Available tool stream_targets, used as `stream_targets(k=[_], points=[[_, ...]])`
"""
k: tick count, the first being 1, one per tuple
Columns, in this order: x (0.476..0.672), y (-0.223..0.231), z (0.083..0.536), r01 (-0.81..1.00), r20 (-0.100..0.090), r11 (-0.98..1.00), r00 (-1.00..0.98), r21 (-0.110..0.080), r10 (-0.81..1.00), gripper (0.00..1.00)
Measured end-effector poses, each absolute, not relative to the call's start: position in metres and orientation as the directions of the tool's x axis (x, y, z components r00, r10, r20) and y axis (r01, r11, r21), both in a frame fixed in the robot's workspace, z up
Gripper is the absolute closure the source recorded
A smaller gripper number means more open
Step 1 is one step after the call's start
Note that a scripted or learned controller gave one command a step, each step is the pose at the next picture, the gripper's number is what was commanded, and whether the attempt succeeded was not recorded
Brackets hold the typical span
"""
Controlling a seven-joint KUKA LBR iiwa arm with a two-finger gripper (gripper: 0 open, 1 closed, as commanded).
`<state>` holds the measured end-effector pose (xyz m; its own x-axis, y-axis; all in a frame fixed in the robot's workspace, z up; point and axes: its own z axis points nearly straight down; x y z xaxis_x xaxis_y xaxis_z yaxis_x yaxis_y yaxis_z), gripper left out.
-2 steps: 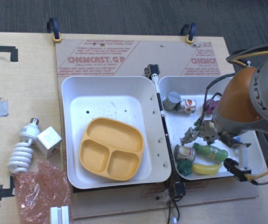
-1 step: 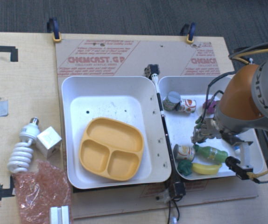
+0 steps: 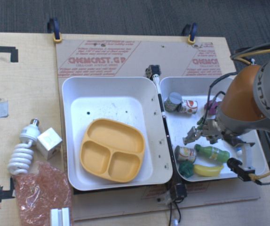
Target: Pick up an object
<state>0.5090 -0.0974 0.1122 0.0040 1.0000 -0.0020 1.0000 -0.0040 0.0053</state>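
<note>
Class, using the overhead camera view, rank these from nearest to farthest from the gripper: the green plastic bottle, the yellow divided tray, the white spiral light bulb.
1. Green plastic bottle, in the right bin just below the gripper.
2. Yellow divided tray, in the left bin.
3. White spiral light bulb, on the bench, far left.

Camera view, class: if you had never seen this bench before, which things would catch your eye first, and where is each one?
The yellow divided tray stands out first, lying alone in the left bin. Next comes the arm's orange band at the right, above the right bin, where the gripper hangs over a green bottle, a banana and a can. Outside the bins, a white spiral bulb lies at the left.
</note>
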Motion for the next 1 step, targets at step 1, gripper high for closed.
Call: stream_targets(k=[1], points=[[0.4798, -0.0968, 0.0924, 1.0, 0.0, -0.002, 0.002, 0.001, 1.0, 0.0]])
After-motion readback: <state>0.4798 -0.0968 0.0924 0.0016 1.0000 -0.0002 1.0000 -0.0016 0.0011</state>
